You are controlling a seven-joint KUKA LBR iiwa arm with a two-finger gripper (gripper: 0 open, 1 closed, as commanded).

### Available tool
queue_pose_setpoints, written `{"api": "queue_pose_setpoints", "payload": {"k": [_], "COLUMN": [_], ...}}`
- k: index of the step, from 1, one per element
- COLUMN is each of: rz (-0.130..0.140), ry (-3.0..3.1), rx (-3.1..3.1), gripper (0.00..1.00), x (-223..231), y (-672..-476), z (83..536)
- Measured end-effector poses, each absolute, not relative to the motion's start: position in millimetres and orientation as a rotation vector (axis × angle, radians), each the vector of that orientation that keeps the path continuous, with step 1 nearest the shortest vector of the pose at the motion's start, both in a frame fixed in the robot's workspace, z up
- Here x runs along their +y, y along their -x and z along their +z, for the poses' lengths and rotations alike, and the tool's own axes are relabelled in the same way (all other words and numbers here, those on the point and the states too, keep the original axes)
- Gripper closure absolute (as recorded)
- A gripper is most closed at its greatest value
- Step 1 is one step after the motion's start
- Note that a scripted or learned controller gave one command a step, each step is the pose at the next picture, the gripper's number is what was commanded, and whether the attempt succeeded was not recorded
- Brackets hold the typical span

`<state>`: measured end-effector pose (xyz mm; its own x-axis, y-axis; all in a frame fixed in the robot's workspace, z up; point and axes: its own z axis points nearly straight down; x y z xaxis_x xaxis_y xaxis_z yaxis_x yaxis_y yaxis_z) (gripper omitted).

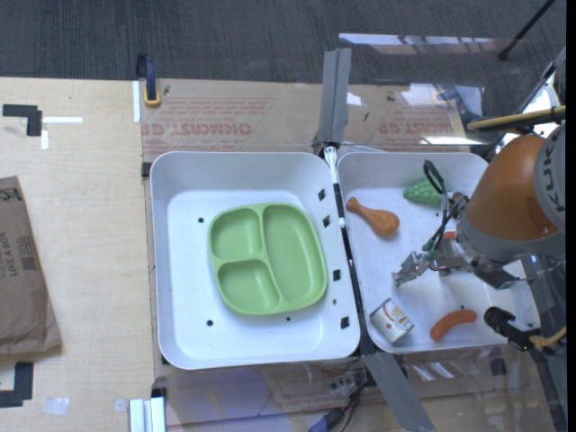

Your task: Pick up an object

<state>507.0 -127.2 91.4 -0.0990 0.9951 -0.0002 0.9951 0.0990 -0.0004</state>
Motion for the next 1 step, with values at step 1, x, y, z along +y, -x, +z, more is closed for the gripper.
{"api": "queue_pose_setpoints", "payload": {"k": [1], "rz": [0.000], "ry": [2.003], "rx": [-2.422], "gripper": [0.00], "x": [-157.6], "y": [-591.3], "z": [96.1]}}
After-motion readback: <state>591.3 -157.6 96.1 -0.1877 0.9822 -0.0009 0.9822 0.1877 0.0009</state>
